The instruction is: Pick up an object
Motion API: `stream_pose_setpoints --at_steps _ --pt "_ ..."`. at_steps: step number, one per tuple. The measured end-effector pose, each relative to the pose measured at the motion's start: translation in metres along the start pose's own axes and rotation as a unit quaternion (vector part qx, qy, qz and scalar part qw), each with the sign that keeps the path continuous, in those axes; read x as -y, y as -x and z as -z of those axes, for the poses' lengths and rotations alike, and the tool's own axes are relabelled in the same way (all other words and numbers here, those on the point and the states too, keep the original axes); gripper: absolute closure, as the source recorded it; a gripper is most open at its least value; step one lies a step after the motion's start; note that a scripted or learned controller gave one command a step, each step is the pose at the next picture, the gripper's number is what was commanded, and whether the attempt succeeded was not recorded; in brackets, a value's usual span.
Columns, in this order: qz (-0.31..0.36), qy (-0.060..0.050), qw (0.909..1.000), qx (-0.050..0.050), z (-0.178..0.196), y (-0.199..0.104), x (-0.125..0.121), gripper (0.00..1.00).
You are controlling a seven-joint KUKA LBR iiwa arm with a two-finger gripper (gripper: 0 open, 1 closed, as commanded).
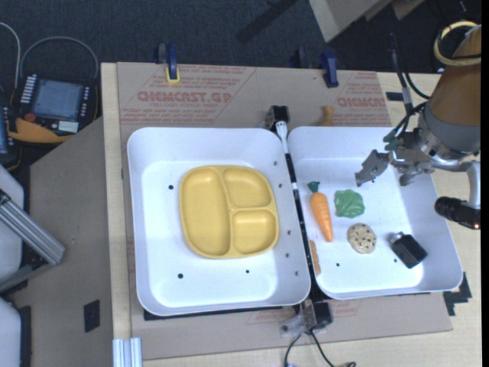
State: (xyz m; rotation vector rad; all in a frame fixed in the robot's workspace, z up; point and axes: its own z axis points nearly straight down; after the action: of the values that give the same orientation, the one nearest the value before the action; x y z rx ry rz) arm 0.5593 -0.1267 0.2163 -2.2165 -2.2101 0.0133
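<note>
In the right bin (428, 281) lie an orange carrot (322, 214) with a green top, a green leafy piece (349, 203), a round speckled cookie (362, 238) and a small black block (408, 250). My gripper (388, 172) hovers over the upper middle of this bin, up and to the right of the green piece. Its two grey fingers (372, 167) stand spread apart with nothing between them. The carrot lies along the bin's left wall, the cookie just below the green piece, and the black block near the lower right corner.
The left bin (153, 281) holds a yellow divided plate (228, 209). A black divider (291, 182) runs between the bins. Blue clamps (172, 61) sit on the board's far edge, and a pendant (55, 105) lies off the bench at left.
</note>
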Motion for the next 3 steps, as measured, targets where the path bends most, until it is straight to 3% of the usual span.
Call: stream_pose_setpoints --at_steps 1,3 --pt "0.002 0.007 1.0 0.001 0.007 0.0 -0.003 0.0" --pt "0.001 0.004 1.0 0.0 -0.105 0.006 0.01 0.0"
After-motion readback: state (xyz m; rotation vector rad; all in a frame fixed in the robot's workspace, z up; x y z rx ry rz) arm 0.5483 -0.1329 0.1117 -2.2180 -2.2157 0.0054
